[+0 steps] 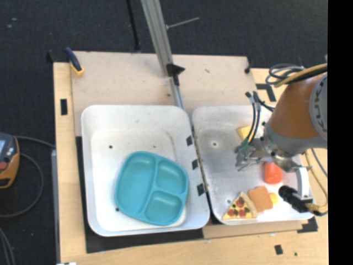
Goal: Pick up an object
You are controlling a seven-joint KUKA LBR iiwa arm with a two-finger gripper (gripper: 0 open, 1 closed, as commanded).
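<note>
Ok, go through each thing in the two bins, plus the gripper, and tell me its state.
Blue plate: flat, right way up, in the left bin.
Pizza slice: flat, at the right bin's near edge.
Brown piece: lying against the pizza slice.
Orange piece: loose on the right bin's floor, not gripped.
Yellow piece: partly hidden by the arm.
Gripper: low over the right bin, beside the orange piece.

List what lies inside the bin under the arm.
A pizza slice, tan bread-like piece, orange object, and a yellow piece partly under the arm, which hides the bin's corner.
</note>
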